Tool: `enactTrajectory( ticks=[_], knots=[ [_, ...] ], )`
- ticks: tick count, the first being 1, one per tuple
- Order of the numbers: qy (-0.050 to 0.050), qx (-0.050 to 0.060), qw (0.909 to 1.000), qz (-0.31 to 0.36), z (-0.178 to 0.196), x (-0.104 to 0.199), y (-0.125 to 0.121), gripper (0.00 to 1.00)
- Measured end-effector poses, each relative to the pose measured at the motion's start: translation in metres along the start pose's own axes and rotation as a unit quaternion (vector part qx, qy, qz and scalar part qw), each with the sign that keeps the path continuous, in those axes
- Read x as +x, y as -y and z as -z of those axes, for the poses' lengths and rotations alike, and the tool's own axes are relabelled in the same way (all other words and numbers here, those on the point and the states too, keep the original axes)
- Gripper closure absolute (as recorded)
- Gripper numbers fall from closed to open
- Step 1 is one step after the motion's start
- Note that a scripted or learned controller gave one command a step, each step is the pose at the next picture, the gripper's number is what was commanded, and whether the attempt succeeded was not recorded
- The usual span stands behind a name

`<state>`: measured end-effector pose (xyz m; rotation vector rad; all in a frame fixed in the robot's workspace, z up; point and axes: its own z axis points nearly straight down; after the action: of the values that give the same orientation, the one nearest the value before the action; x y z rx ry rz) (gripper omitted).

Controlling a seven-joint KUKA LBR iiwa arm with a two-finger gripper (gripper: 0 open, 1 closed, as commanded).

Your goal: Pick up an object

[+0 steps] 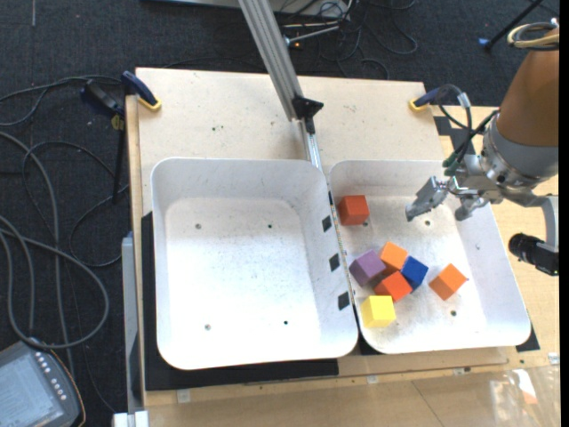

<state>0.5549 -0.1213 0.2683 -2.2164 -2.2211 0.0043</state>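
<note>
The counter [231, 114] is carrying two white bins side by side, and I am reaching in from the right. The left bin [178, 238] is lying next to the right bin [498, 318], their inner rims touching down the middle. My arm [533, 96] is hanging over the right bin's far right corner, and my jaws [442, 202] are hovering above that bin's upper part, spread apart with nothing between them (the two fingers are splaying left and right over bare white floor). All the blocks are sitting in the right bin. A red block [354, 209] is resting alone near the bin's upper left, to the left of my jaws and apart from them. Lower down, four blocks are crowding together: a purple block [365, 267], an orange block [394, 256], a blue block [414, 272] and a second red block [392, 286], touching one another. A yellow block [379, 310] is sitting just below that cluster. Another orange block [448, 280] is lying a little to the right of the cluster, by itself.
</note>
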Motion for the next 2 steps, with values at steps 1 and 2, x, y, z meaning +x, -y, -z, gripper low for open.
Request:
enactTrajectory(
  ticks=[1, 2],
  knots=[
    [0.001, -0.002, 1.0, -0.001, 0.002, 0.0, -0.001, 0.0],
    [0.0, 0.0, 1.0, -0.002, -0.056, -0.005, -0.008, 0.0]
  ],
)
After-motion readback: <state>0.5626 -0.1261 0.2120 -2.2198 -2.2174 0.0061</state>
